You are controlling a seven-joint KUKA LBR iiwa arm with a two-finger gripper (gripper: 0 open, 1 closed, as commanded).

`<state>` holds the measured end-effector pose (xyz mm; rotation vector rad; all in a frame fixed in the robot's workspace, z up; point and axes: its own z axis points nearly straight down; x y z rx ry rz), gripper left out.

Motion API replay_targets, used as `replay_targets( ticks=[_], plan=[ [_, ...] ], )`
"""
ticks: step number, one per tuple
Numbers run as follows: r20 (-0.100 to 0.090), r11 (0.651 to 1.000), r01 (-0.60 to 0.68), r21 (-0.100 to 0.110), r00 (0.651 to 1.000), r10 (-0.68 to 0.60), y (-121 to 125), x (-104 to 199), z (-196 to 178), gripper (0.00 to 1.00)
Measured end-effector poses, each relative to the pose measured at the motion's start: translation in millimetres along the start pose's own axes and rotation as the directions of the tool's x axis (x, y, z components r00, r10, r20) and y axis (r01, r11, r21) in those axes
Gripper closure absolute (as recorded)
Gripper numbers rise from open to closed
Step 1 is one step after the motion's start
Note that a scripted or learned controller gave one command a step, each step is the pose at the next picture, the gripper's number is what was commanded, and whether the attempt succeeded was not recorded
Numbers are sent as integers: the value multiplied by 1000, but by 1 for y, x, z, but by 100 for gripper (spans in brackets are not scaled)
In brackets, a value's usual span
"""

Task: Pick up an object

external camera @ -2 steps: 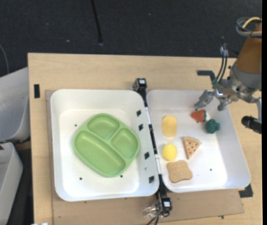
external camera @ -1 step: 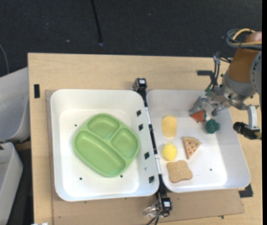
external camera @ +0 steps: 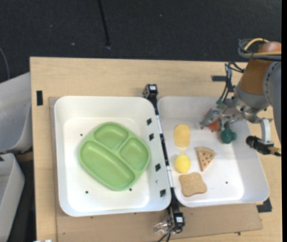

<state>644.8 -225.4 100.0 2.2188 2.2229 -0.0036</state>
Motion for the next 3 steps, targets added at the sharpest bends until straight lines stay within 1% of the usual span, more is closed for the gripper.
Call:
replay_targets(
  ticks=[1,2,3],
  plan=[
    [4,1000,2,-6,1000,-2,2,-1,-14,100],
    [1,1000,0,-8,1000,0,-2,2,-77,100],
    [2,1000,1,-10,1000,-1,-2,-1,-143,100]
  ],
)
